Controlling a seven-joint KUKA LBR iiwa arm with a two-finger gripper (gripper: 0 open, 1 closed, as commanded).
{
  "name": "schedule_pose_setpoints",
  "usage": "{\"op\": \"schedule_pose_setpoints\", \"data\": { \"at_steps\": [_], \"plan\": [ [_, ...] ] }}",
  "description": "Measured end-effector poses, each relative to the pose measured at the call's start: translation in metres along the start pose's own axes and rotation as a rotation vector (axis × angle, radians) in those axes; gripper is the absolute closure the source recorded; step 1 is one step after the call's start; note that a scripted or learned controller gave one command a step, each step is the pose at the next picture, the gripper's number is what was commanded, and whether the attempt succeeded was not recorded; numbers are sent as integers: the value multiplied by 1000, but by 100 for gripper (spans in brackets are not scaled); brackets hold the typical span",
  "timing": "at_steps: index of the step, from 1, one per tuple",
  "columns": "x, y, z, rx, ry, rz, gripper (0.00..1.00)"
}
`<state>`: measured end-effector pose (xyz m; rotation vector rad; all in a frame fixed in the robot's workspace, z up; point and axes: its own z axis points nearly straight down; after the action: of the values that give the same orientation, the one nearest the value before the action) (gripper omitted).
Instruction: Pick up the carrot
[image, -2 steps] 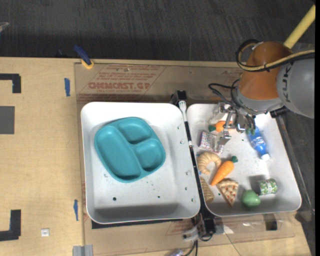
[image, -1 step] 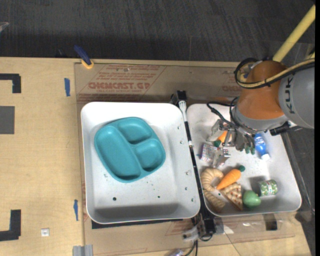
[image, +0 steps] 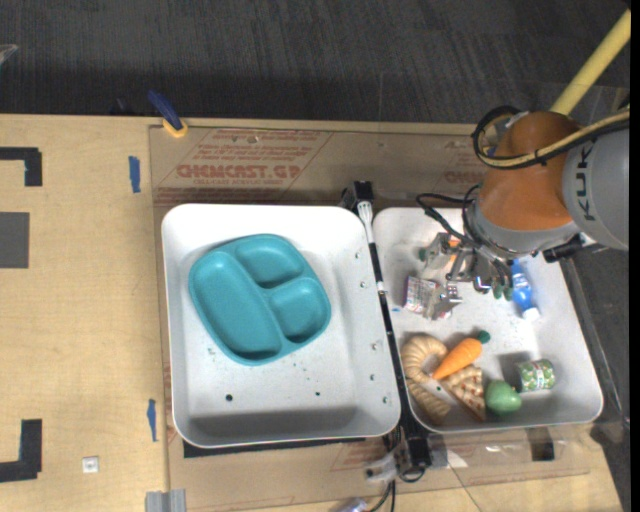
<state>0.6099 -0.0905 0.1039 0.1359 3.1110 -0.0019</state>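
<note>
Right bin (image: 580, 385) holds carrot (image: 458, 357) on bread (image: 425, 375) — left bin (image: 180, 330) a teal tray (image: 260, 296) — claw (image: 455, 280) state unclear.

Brown cardboard-topped bench (image: 80, 300), two white bins side by side on it, left bin (image: 185, 330) and right bin (image: 580, 340) touching, black tape marks (image: 28, 165) on the bench's left side

You're looking at a matt brown cardboard worktop (image: 80, 330), two smooth white plastic bins (image: 190, 400), a matt teal plastic tray (image: 258, 296), a smooth orange carrot (image: 459, 356), the arm's glossy orange band (image: 528, 180) gleaming.
</note>
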Motion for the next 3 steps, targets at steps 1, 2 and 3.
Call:
{"op": "schedule_pose_setpoints", "data": {
  "at_steps": [1,2,3],
  "plan": [
    [1,0,1,0,2,0,0],
    [57,-21,12,-2,14,-48,0],
    [118,-38,9,1,-4,-39,0]
  ]
}}
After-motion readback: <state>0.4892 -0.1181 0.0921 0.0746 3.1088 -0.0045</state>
